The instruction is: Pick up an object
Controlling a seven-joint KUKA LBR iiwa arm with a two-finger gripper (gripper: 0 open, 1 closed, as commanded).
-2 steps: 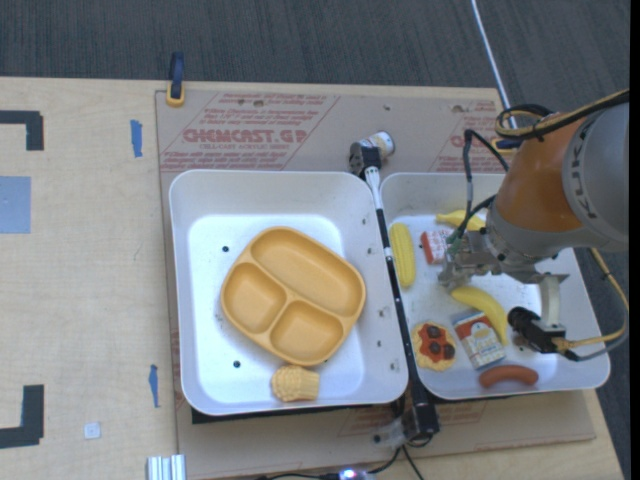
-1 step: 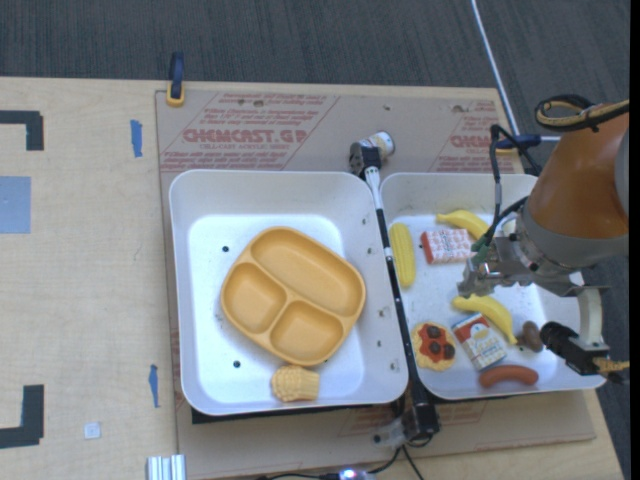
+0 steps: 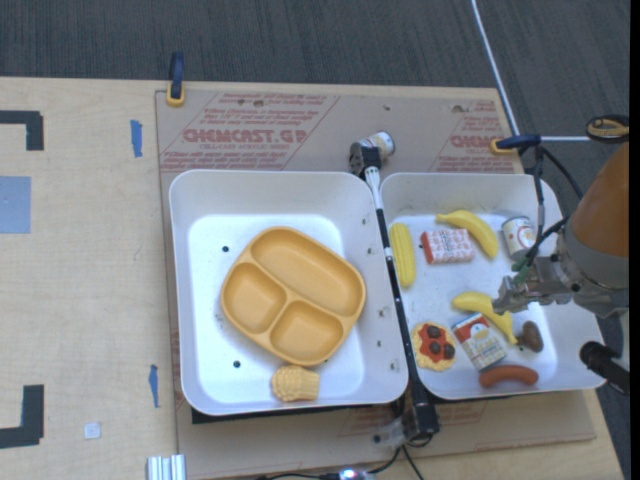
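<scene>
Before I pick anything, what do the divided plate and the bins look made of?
The divided plate looks like matte yellow-orange molded plastic: one even color, rounded compartment walls. The bins look like thin white glossy plastic, probably formed sheet, given the soft rounded rims and faint sheen.

Both bins are showing white. The divided plate is showing plain orange-yellow, the corn cob pale yellow. Bananas are showing yellow, the sausage reddish-brown, the pizza slice orange with red spots.
</scene>
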